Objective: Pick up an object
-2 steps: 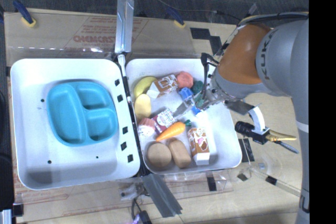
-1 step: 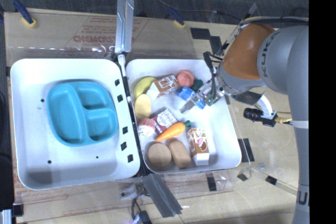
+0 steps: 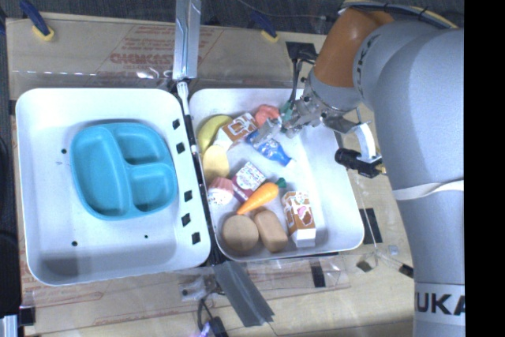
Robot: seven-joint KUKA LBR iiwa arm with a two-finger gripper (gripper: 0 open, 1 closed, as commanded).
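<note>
Reaching into the right bin [image 3: 339, 193], the tool [image 3: 293, 119] hovers over toy food; its grip state I cannot tell. A blue packet [image 3: 271, 148] lies just below-left of it, a carrot [image 3: 259, 198] farther below.

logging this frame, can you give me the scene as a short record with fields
left bin: holds a blue divided tray
right bin: holds a pile of toy food
items seen: banana, carrot, small carton, two brown rounded pieces, blue packet
arm: reaches in from the right
gripper: low over the far end of the right bin, by the blue packet
finger state: cannot tell
</note>
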